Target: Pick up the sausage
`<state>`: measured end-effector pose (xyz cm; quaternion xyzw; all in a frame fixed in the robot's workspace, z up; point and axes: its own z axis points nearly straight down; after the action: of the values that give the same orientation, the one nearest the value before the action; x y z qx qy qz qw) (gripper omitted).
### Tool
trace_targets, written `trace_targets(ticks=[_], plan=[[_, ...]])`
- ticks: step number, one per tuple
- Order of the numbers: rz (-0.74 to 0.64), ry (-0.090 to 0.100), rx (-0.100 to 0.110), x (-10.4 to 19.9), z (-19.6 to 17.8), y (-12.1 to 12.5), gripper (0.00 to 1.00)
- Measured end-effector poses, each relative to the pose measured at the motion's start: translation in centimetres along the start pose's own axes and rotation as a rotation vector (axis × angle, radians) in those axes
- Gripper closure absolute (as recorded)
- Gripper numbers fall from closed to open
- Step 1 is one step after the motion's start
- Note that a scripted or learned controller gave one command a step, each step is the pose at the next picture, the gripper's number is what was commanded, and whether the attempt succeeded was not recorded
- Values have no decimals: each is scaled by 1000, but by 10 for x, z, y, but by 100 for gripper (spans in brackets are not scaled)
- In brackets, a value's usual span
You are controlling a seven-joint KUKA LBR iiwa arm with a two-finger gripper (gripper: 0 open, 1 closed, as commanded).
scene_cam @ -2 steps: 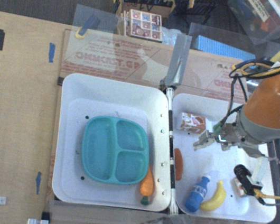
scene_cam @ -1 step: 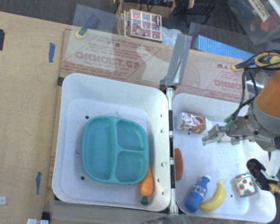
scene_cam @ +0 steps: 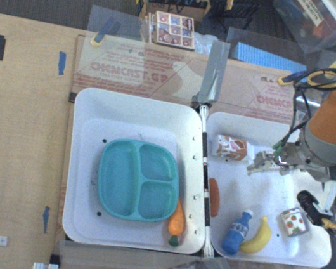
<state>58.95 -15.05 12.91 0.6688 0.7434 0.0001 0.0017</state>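
From the camera above the surface you see two white bins side by side. The left bin (scene_cam: 93,117) carries a teal divided plate (scene_cam: 139,180), and a carrot (scene_cam: 177,221) lies just beside the plate's lower right corner, against the bin's right wall.

Your target, the sausage (scene_cam: 213,196), lies in the right bin (scene_cam: 311,252), close along its left wall, its long axis running roughly up and down the picture. It has bare floor around it; the blue bottle (scene_cam: 236,230) is near its lower end, and the banana (scene_cam: 257,236) sits just beyond the bottle. A small brown-and-white packet (scene_cam: 231,148) rests near the bin's upper left corner, and a white cube with red spots (scene_cam: 292,222) lies toward the right.

The pincer (scene_cam: 265,162) hovers over the upper middle of the right bin, right of the packet, and well apart from the sausage. It carries nothing; whether it is wide or narrow, you cannot tell at this size.

To do this step well, you likely need to bring the pincer left and toward the lower part of the picture until it is over the sausage's middle, then turn the wrist so the jaws close across the narrow width. Mind the bin wall on the left: one finger will probably have little room there.
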Motion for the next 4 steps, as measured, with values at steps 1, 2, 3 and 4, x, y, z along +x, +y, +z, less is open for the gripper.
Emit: trace_targets(ticks=[1, 2, 3, 4], plan=[[49, 1, 0, 70, -56, 6, 0], [-94, 3, 4, 121, -56, -48, 0], [-187, 2, 1, 139, -56, -42, 0], [-240, 0, -1, 74, -56, -41, 0]])
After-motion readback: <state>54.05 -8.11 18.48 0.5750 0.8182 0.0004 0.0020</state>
